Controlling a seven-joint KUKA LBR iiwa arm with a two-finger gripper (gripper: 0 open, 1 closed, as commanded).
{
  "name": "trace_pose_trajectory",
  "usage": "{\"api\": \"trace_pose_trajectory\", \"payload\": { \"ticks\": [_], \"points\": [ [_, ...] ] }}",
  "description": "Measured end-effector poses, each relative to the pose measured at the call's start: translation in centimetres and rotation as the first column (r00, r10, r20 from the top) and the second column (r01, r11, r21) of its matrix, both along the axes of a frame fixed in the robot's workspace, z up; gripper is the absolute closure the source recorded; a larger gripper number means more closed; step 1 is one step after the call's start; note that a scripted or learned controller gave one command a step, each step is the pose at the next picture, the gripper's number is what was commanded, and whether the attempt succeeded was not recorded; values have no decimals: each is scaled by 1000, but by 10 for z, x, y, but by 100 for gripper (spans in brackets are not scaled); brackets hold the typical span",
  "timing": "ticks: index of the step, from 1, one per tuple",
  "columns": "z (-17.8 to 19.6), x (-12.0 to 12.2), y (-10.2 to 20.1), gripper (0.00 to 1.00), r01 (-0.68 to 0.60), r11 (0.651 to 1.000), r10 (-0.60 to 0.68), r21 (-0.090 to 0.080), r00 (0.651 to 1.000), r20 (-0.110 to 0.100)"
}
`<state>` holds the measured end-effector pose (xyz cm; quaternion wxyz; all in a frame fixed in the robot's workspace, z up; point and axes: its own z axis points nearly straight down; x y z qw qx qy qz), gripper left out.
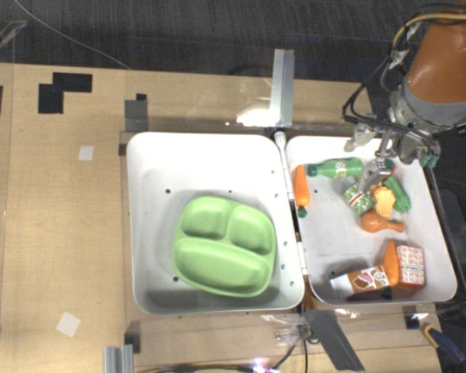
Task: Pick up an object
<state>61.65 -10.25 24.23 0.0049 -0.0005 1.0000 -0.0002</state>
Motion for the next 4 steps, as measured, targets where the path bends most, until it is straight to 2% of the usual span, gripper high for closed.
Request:
{"api": "trace_pose_trajectory", "payload": {
  "ticks": [1,2,3,4],
  "points": [
    [-128,23,-45,0,-101,995,101,-6,995,7],
    [-152,-72,-43,0,-126,992,126,-3,992,3],
    [-152,-51,-26,0,-246,969,246,-6,969,5],
    [-153,0,-7,0,-345,939,345,-5,939,4]
  ]
}}
